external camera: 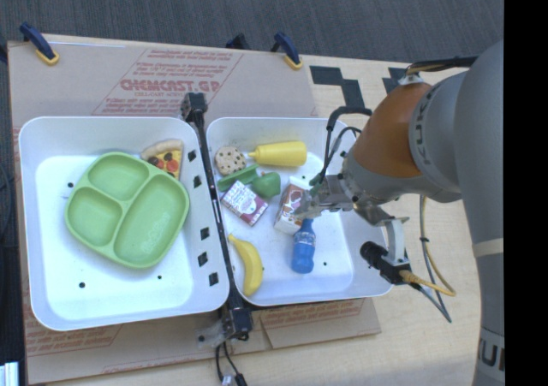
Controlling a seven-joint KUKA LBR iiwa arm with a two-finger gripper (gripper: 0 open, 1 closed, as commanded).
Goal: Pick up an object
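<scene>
A robotics lab: a grey industrial arm (445, 136) reaches over a surface (411, 324) bearing two white bins (34, 204) clamped onto cardboard (171, 76), filled with toy food.

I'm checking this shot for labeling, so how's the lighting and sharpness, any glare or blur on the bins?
Camera view: even, soft lighting with faint shadows; the white bins are bright but not blown out; the green divided plate and banana are fairly sharp; small print on the packet is too soft to read; the pincer area is cluttered and indistinct.

Arm (411, 140) over rt bin (342, 286), blue bottle (302, 249)
</scene>
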